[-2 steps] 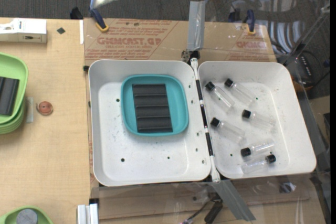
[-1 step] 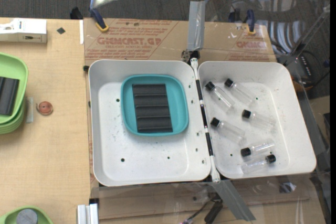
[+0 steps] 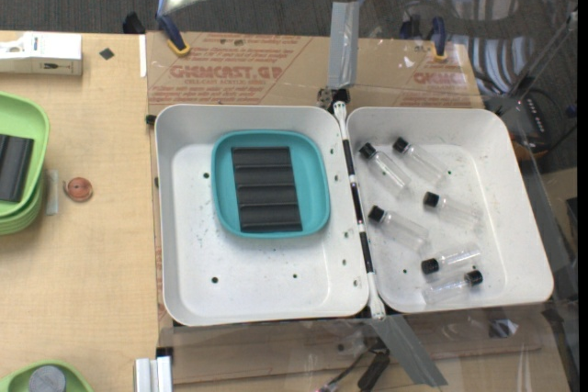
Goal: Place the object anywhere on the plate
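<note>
Two white bins sit side by side on the counter point(image 3: 83, 289). The left bin point(image 3: 184, 280) holds a teal plate point(image 3: 317, 188) carrying a dark ribbed insert point(image 3: 268, 190); the plate lies in the upper middle of that bin, flat, with bare bin floor around it on all sides.

The right bin point(image 3: 514, 280) holds the candidate objects: several clear vials with black caps, lying on their sides and scattered. One vial point(image 3: 381, 162) lies near the bin's upper left, a second vial point(image 3: 415, 157) just beside it to the right. A third vial point(image 3: 450, 205) rests mid-bin, a fourth vial point(image 3: 395, 223) lies left of centre, and a fifth vial point(image 3: 450, 263) lies near the lower edge, close to a sixth vial point(image 3: 457, 282). All are apart from the plate, separated from it by both bins' adjoining walls.

State of the end effector: cannot be determined from this view.

Assessment: no vial is on the plate, so the task stands at its opening step, selection and pickup. The next move calls for descending on one vial with the fingers straddling its narrow body. The mid-bin vial appears the least crowded. The clear, round bodies are likely to roll or slip under a poor closure.
</note>
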Robot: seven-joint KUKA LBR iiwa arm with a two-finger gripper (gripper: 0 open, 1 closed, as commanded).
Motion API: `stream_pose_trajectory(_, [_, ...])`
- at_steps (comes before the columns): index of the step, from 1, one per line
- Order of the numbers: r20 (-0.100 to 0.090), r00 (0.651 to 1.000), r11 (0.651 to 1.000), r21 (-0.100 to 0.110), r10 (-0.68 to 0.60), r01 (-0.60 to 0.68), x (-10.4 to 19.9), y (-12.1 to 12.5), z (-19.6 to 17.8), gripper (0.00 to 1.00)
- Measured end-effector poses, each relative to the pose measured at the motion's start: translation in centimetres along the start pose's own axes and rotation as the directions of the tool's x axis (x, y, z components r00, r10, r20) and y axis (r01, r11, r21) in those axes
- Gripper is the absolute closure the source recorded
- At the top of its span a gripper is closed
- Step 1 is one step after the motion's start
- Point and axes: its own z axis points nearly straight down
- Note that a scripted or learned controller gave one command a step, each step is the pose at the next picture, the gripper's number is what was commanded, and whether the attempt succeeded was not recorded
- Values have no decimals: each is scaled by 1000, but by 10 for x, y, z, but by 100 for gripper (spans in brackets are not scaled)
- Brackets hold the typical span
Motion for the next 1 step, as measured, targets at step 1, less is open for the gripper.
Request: stream_pose_trajectory(1, [0,995,995,0,99,-99,5,2,0,0])
